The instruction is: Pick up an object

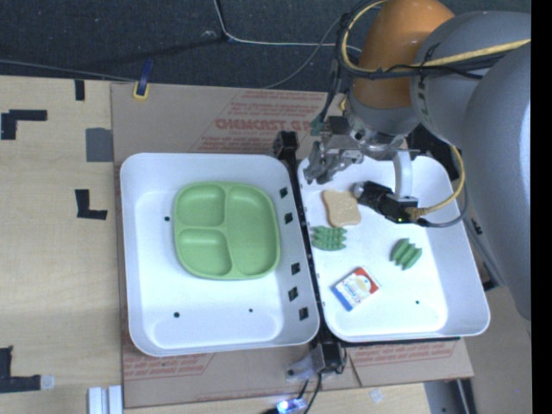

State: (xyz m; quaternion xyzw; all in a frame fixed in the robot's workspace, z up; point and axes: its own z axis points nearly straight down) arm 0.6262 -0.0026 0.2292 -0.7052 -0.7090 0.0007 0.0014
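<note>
Camera view showed me the grey two-finger gripper point(326, 164) at the right white bin's point(448, 313) far-left corner; its grip I couldn't tell. The tan bread-shaped slice point(341, 208) lay just beside.

A pale wood bench point(52, 257) fills the frame from nine o'clock down to six. Black tape marks point(26, 121) sit on it toward nine and ten o'clock, with a grey patch point(98, 143) just beside them and more black marks at seven o'clock. A brown cardboard sheet point(216, 115) with red print lies flat on the bench at the centre, its edge showing again at six o'clock. A blue and yellow clip point(141, 83) holds its corner at eleven o'clock. Dark carpet point(112, 15) runs across the top, from ten to twelve o'clock, crossed by a thin pale cable point(259, 40). Light is even and soft, with faint shadows.
</note>
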